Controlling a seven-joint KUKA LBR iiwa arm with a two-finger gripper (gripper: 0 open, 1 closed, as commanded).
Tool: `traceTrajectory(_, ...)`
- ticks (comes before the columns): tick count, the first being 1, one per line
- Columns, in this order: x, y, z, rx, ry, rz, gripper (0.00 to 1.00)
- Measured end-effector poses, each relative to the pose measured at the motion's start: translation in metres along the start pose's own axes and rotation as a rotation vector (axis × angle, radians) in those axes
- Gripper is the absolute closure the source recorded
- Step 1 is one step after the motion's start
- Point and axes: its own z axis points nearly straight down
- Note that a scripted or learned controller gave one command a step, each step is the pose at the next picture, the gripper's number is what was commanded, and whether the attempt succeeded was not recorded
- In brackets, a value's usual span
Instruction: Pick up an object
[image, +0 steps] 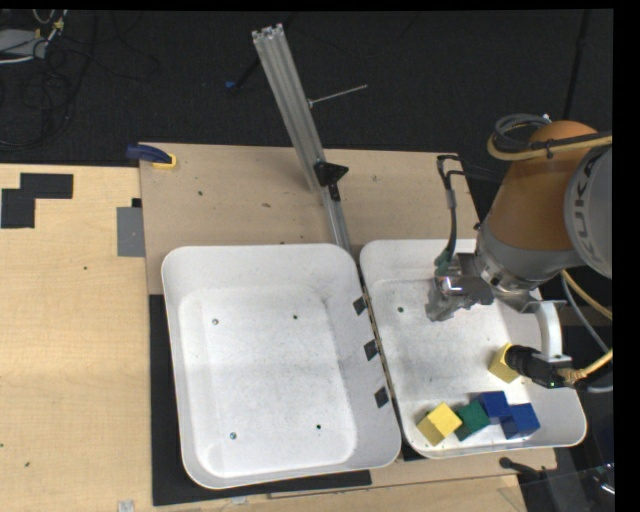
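Nearest us, in the right bin's (425, 365) front corner, a yellow block (438, 423), a green block (473, 419) and blue blocks (508, 412) huddle together. Farther back, the gripper (446, 301) hangs over bare bin floor, apart from them; we cannot tell its opening.

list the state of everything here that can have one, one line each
gripper: over the right bin's far half, apart from the blocks
right bin: flat on the bench, blocks in its near corner
left bin: flat on the bench, beside the right bin
yellow block: lying loose, against the green block
green block: lying between yellow and blue
blue blocks: two, lying together by the near rim
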Motion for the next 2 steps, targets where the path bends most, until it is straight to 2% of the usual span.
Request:
traceTrajectory(1, 0.047, 0.029, 0.003, 0.000, -0.001, 0.001, 1.00)
traceTrajectory(2, 0.096, 0.046, 0.011, 0.001, -0.001, 0.001, 1.00)
